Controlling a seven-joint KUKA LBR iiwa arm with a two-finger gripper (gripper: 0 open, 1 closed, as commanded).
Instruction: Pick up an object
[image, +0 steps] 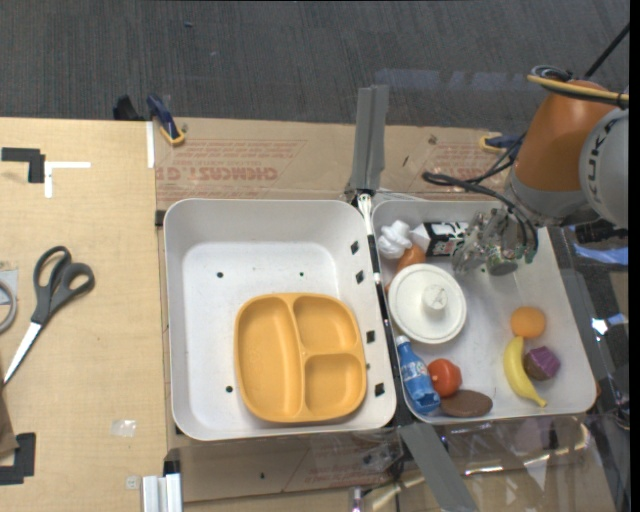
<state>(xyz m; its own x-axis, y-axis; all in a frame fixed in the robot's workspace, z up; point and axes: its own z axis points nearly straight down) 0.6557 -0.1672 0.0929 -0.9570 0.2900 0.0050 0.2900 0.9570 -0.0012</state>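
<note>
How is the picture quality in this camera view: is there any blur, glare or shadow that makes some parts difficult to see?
Camera view: lighting is even, and the yellow tray and scissors look sharp; the gripper is small and blurred, so its state is unclear; soft shadow lies along the left bin walls; the clear surface at lower right shows faint reflections.

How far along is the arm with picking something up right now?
Nothing looks picked yet. The tool sits low at the back of the right bin, near a small dark box. The orange, banana, tomato and blue bottle lie on the bin floor. Grasp and lift remain.
</note>
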